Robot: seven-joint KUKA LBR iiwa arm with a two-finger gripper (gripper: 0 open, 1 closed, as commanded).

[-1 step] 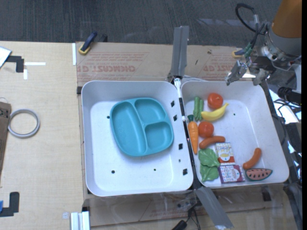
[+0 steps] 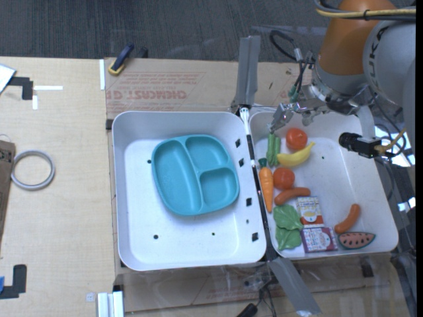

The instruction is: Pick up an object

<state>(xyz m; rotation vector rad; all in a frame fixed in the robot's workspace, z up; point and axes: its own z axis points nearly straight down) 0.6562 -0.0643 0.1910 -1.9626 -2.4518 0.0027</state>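
Presently noted: gripper (image 2: 285, 114) hovering at right bin's (image 2: 382, 189) far-left corner; finger state could not be told, nothing seen between them. Directly below and beside: one tomato (image 2: 296, 138), one banana (image 2: 296, 154). Further below: second tomato (image 2: 283, 177), one carrot (image 2: 266, 187), two sausages (image 2: 291, 195). Left bin (image 2: 132, 197): one teal tray (image 2: 195, 174).

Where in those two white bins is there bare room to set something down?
Left bin: bare floor all around the blue plate. Right bin: bare strip between the banana and the sausage. Crowded along its left wall, by the carrot.
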